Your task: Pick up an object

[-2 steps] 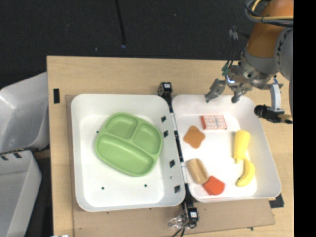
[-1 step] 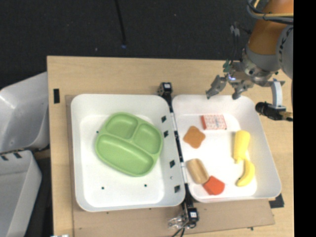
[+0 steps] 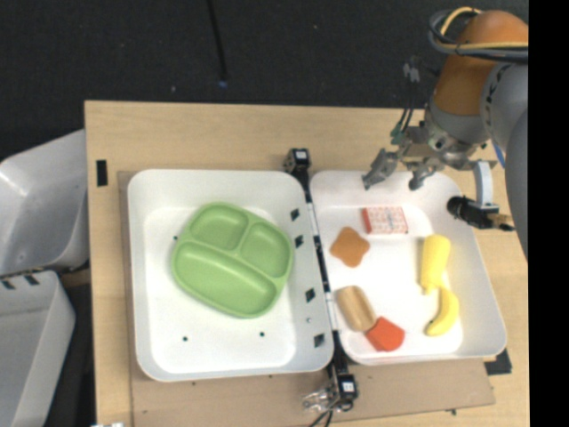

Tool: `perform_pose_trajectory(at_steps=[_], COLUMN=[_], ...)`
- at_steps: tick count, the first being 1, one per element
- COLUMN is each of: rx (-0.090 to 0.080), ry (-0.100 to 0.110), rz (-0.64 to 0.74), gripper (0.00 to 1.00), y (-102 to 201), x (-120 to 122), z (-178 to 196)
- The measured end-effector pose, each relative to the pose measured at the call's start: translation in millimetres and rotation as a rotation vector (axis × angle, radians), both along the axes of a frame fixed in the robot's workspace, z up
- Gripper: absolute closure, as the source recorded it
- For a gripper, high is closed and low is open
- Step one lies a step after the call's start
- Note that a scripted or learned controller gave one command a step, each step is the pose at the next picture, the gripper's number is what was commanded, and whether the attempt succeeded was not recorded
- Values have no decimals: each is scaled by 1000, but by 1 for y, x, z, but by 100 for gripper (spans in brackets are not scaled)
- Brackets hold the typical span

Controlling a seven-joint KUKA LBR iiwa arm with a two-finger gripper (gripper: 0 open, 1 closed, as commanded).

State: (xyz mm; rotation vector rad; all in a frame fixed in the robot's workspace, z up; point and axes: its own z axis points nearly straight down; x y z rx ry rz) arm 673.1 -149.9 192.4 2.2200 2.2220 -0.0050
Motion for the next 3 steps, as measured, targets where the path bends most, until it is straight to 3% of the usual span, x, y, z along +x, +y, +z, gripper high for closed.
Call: perform_pose_trajectory(at_steps=[2,3], rx=[-3,-5], ry=[-8,-19], rz=[-1,0], gripper=[0,100], y=[-9,-11], x=[4,7], z=[-90,-72])
